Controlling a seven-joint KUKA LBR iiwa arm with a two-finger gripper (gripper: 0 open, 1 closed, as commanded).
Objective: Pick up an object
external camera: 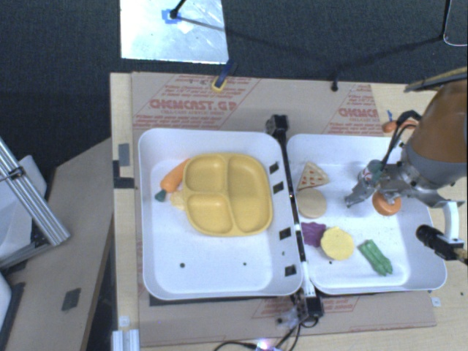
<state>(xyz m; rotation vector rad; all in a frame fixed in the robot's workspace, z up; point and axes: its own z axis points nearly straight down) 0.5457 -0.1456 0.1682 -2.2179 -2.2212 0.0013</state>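
We start at the left bin [157, 269], where a yellow divided plate [225, 194] sits a little above the bin's middle. A toy carrot [172, 176] lies against the plate's upper left rim, its green tip pointing toward the bin's left wall.

Past the black clips [284, 210] that join the two bins, we come to the right bin [424, 273]. Near its upper left corner lies a triangular pizza slice [312, 175], and just below it a pale round biscuit-like disc [313, 203]. Further toward the near edge sit a purple piece [314, 232] and, touching its right side, a yellow round piece [338, 243]. To the right of those, close to the bin's near right corner, a green vegetable [375, 257] lies at a slant.

Above the green vegetable, toward the bin's right wall, the gripper [363, 189] hangs low over the bin floor, reaching in from the arm [442, 141] at the right edge. Just beside its metal parts, to the right, rests an orange round object [387, 204], which seems to lie on the bin floor, partly hidden under the wrist. The claw's tips are blurred and crowded by cabling, so we cannot tell whether they stand apart or together, and we see nothing clearly between them.
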